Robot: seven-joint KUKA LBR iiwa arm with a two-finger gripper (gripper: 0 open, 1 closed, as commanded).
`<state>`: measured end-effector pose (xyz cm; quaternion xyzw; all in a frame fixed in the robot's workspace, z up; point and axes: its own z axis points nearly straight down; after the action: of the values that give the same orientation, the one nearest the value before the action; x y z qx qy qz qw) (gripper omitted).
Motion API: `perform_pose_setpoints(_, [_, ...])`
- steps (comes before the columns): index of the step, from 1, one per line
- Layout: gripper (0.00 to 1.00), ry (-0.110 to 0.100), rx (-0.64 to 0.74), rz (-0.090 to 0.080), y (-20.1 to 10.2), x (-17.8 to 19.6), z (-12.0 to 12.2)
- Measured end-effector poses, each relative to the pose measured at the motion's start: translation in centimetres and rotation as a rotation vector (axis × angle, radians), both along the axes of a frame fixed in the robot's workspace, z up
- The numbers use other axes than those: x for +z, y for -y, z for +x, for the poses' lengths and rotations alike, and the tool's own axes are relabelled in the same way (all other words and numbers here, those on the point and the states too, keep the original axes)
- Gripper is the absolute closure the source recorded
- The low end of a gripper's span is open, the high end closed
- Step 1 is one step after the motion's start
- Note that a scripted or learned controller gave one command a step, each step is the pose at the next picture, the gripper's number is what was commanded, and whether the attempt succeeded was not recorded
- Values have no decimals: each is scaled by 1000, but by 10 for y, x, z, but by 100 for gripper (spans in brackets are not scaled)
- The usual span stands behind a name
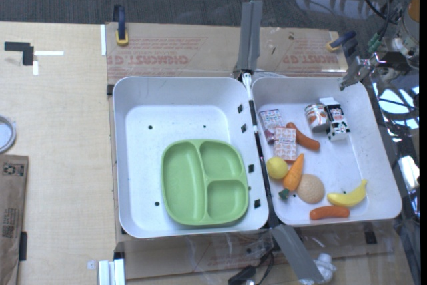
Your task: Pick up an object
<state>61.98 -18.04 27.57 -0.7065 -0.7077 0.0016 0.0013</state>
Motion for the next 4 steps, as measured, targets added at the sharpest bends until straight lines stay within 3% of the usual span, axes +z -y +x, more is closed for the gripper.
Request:
perform_pose_setpoints(1, [0,-1,-37,0,-30,-126,3])
perform_pose_setpoints(2, [0,3,-38,-1,-1,-171,31])
perform_pose_setpoints(3, [100,0,-35,-2,-1,-163,31])
perform_pose_setpoints(4, [100,1,-6,0,-53,-60,27])
